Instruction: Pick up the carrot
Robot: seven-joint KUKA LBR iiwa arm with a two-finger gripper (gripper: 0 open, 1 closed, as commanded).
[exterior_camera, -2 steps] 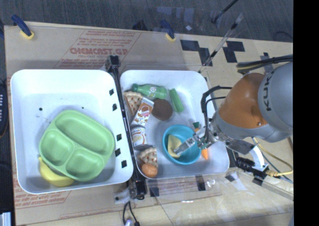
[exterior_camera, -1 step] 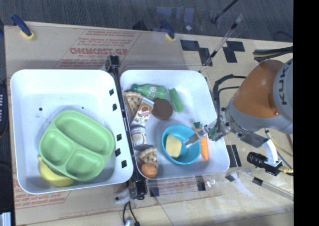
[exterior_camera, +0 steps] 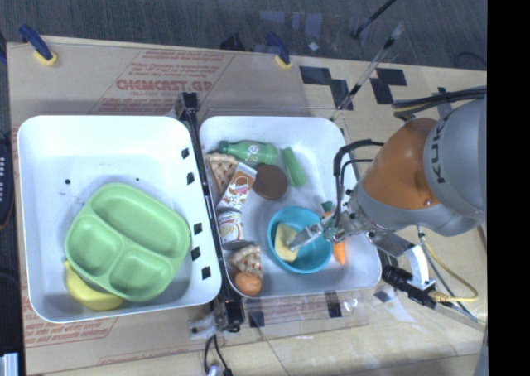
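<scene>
Reaching into the right bin [exterior_camera: 248, 127], we have our gripper [exterior_camera: 331, 229] low beside the blue bowl [exterior_camera: 300, 260], with the carrot [exterior_camera: 338, 250] touching it at the bowl's right edge. Whether it has closed on the carrot we cannot tell; lifting remains.

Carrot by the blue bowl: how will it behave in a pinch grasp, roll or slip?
The carrot looks small, smooth and tapered, so it could slip toward its thin end. It is probably a light, stiff toy. Wedged between the blue bowl and the bin wall, it likely won't roll, but finger room looks tight.
</scene>
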